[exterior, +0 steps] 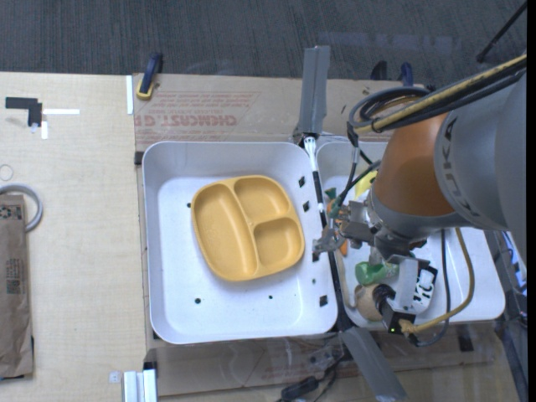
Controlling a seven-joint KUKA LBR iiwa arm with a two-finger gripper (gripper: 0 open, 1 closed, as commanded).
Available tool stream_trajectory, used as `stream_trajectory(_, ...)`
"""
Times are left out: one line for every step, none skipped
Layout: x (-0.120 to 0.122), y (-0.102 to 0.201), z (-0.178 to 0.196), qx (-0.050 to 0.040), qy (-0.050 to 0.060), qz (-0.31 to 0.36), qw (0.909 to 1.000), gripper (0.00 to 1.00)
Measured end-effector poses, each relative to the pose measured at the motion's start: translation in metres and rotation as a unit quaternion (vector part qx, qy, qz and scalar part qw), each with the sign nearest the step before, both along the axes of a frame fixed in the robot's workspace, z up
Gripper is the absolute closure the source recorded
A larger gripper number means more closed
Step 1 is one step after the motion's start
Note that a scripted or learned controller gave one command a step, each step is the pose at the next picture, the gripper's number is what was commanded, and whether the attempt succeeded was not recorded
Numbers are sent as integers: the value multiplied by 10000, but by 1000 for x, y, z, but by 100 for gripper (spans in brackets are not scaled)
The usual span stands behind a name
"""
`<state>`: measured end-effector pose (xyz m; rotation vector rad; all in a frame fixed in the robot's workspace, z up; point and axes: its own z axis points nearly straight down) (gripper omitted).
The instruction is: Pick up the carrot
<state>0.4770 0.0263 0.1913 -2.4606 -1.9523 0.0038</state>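
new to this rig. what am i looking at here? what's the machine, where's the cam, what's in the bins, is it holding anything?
One camera looks down at a slant on a bench with two shallow white bins side by side. The big grey shape with the orange band is a robot arm reaching in from the right; its gripper hangs low over the right bin.

The left bin holds a yellow divided plate with three compartments. In the right bin, mostly hidden under the arm, a green item and a tan rounded item show near the gripper. I cannot pick out the carrot for certain.

The arm blocks the fingers, so I cannot tell whether anything is held.
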Motion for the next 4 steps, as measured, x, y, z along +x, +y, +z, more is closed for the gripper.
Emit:
stream_trajectory(0,-35,0,-5,3,-1014,9948,0)
stream_trajectory(0,2,-1,-4,7,-1074,9942,0)
stream_trajectory(0,-33,-1,-15,11,-2840,9588,0)
stream_trajectory(0,67,-1,-17,11,-2394,9709,0)
